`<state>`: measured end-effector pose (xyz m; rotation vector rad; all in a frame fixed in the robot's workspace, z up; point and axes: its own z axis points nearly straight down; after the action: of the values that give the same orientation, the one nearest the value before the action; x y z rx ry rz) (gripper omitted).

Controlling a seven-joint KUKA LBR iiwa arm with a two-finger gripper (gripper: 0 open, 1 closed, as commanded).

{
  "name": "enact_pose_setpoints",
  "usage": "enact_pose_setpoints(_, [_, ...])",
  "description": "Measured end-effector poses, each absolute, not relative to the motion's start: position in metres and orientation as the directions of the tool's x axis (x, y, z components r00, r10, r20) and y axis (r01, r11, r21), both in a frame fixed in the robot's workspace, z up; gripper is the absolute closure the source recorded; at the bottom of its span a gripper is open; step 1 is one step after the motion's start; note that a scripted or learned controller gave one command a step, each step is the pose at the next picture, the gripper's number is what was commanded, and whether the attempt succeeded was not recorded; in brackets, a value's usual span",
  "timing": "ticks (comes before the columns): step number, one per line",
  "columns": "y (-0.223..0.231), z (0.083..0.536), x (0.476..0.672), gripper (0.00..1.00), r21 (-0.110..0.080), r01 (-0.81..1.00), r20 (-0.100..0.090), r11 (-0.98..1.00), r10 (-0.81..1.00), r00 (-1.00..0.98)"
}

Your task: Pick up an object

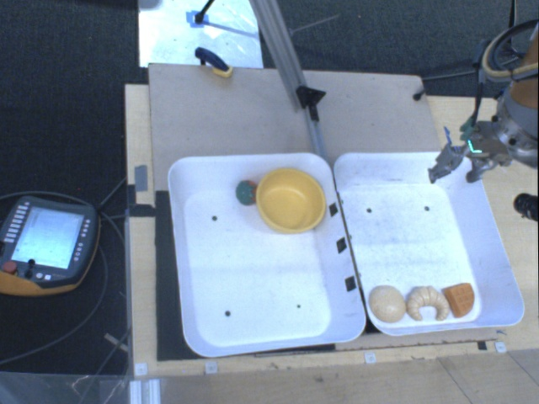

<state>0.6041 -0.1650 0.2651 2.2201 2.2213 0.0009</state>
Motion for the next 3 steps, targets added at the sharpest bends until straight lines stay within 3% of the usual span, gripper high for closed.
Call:
enact_pose_setpoints(1, [-0.165,0.265,0.604,0.00,0.001,1.000,0.000,0.001,1.000,-0.001])
enact_pose_setpoints(3, [-0.184,0.160,0.607,0.00,-0.003,1.000,0.000,0.000,1.000,0.000])
